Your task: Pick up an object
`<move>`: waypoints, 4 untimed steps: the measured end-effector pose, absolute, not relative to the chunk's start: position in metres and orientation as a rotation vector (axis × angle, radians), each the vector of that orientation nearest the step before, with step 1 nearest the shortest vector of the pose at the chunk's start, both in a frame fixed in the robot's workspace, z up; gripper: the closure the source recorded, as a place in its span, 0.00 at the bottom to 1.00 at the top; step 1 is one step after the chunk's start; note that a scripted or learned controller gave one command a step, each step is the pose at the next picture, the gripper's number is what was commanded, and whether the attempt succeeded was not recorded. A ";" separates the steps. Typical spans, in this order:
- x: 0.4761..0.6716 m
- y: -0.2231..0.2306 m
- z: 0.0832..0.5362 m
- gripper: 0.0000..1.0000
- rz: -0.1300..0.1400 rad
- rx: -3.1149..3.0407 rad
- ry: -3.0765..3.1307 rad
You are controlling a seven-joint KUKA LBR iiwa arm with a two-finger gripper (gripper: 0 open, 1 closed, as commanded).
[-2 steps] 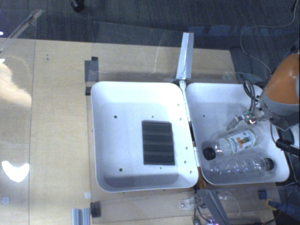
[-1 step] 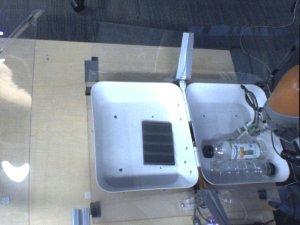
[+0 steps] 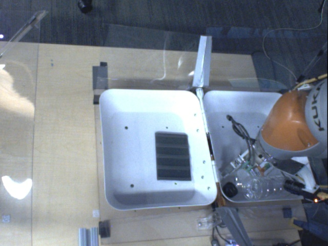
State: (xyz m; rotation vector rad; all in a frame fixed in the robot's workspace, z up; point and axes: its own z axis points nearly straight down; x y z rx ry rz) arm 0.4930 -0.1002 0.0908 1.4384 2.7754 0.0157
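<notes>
from the camera above the bench, my arm (image 3: 302,122) comes in from the right, grey with the orange band bulging large over the right bin (image 3: 230,106). below the band my gripper (image 3: 251,163) is down low inside that bin, near its front half, among a tangle of cable and small green and white bits. i cannot tell how my tool stands there; the wrist covers most of it and what shows is too cluttered to read, so i cannot say whether it has hold of anything.

just below and in front of the gripper lies a clear plastic object (image 3: 256,186), glassy and hard to outline against the white floor of the bin. whether it touches my gripper i cannot tell. to its left, near the bin's front left corner, sits a small black round object (image 3: 230,189), apart from the gripper. a thin dark cable (image 3: 240,129) curls across the bin floor further back.

the left bin (image 3: 118,137) sits touching the right one along their shared edge. in it, right of centre, a dark ribbed rectangular object (image 3: 173,156) lies flat, well apart from my gripper.
</notes>
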 end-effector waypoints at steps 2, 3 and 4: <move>0.592 -0.091 0.089 0.00 0.013 1.939 2.458; 0.527 -0.147 0.128 0.00 0.005 1.807 2.562; 0.515 -0.115 0.090 0.00 0.010 1.601 2.684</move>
